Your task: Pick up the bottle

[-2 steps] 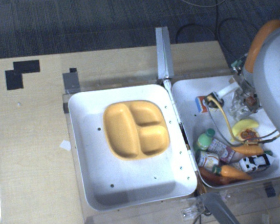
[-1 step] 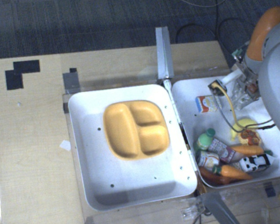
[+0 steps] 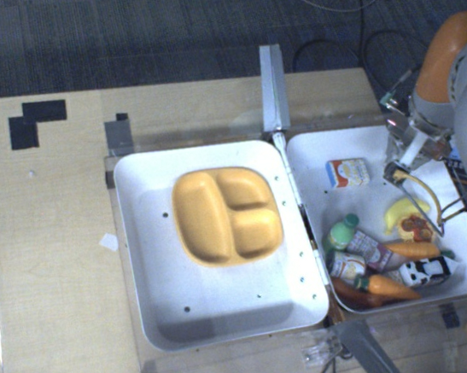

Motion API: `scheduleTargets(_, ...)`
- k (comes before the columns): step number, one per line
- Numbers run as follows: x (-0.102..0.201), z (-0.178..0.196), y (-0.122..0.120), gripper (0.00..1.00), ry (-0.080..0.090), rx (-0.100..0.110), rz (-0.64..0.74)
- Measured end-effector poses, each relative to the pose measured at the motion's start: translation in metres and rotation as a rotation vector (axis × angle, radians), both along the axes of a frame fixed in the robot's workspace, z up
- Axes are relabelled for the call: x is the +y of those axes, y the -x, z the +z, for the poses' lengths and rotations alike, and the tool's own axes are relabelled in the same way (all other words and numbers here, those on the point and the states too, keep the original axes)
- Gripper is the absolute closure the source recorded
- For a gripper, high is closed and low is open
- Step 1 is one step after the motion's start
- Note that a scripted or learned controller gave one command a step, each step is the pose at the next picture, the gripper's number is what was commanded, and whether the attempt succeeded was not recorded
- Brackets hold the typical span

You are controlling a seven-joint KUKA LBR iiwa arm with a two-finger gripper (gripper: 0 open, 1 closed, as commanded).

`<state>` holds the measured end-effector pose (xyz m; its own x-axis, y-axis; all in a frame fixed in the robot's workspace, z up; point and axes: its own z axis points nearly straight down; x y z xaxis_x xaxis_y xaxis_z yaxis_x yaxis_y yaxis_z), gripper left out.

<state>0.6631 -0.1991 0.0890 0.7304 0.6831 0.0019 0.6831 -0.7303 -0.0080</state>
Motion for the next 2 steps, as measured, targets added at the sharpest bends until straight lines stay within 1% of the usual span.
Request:
scheduleTargets(1, 0.024, 0.009, 0.035, 1.0, 0.007, -0.007, -0.01)
scheduleTargets(2, 0.003, -0.003, 0.014, 1.0, -0.004, 0.0, 0.274)
